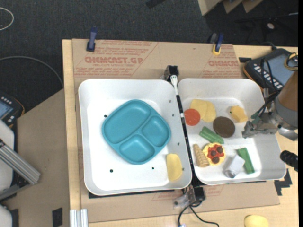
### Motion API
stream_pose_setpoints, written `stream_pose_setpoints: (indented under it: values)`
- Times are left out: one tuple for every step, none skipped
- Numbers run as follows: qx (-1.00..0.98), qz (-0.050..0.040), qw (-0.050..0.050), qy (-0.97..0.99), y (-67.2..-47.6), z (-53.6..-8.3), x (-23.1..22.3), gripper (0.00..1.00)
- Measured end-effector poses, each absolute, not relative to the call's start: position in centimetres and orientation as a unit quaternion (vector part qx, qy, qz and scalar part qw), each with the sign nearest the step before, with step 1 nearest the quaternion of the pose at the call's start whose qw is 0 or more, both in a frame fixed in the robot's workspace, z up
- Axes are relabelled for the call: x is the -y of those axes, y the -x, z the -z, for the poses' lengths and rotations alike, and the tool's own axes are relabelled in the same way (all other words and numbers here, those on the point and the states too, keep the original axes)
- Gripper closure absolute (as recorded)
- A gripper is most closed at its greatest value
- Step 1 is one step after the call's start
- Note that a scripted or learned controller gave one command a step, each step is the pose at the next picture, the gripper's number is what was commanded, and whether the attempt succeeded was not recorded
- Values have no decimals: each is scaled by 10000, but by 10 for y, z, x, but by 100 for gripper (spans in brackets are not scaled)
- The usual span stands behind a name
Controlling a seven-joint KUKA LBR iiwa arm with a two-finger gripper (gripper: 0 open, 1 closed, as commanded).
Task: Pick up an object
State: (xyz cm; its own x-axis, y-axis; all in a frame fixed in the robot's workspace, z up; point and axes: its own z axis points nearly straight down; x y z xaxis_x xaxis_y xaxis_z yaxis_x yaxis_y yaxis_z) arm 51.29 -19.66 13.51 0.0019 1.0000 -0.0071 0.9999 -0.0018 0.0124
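Note:
The right bin [222, 85] holds several toy foods. Among them are a red tomato [191, 117], a yellow piece [204, 110], a small yellow chunk [238, 113], a brown disc [223, 126] and a green pod [210, 135]. Nearer the front lie a small pizza with red toppings [215, 153], a ribbed tan piece [200, 156], a green stick [245, 159] and a white-grey block [233, 167]. My gripper [252, 128] hangs over the bin's right side, just right of the brown disc and below the yellow chunk. Nothing shows in its grasp.
The left bin [90, 126] carries a teal divided plate [136, 131] and a yellow banana-like piece [173, 166] at its front right corner. A black clip [171, 72] sits where the bins meet at the back. A yellow object [255, 220] lies off the bench, front right.

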Motion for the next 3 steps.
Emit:
stream_pose_setpoints:
  values:
    - [-7064,-23,82,-7078,-513,-145,197,100]
    - [-7064,-28,95,-7077,-514,-155,197,100]
    - [-7114,-15,-32,-7028,-479,-186,72,100]
